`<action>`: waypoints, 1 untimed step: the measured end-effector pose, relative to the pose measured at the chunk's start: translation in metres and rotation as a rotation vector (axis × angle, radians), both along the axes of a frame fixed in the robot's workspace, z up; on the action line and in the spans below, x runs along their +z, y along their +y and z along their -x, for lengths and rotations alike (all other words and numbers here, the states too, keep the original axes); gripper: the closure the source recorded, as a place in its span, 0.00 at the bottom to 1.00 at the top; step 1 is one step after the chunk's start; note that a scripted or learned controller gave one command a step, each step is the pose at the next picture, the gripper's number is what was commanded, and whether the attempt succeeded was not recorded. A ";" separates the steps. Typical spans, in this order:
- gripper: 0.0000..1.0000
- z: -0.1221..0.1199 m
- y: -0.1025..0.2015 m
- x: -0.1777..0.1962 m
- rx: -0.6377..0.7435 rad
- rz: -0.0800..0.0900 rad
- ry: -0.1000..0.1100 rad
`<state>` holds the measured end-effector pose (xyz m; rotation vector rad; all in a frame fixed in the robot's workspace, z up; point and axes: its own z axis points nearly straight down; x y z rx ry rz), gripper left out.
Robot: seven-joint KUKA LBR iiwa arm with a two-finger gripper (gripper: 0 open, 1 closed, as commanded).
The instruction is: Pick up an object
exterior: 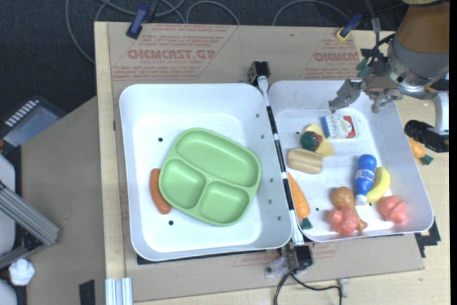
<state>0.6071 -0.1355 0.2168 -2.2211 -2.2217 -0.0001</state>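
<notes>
Two glossy white bins (136,111) face us: a smooth green sectioned plate (208,176) left, plastic toy food right, metal gripper (363,95) above with jaws spread, holding nothing.

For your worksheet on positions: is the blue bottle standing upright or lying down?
Lying down: the blue bottle rests lengthwise on the right bin's floor beside the banana.

A divided plate (208,175) is located in the left bin (136,107) with a sausage (159,191) touching its left edge, while the right bin (421,196) contains a carton (338,126) behind a bread roll (305,161), with a bottle (365,178) positioned to the right.
</notes>
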 end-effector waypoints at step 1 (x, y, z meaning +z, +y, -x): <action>0.00 -0.004 0.041 -0.086 0.001 -0.001 0.004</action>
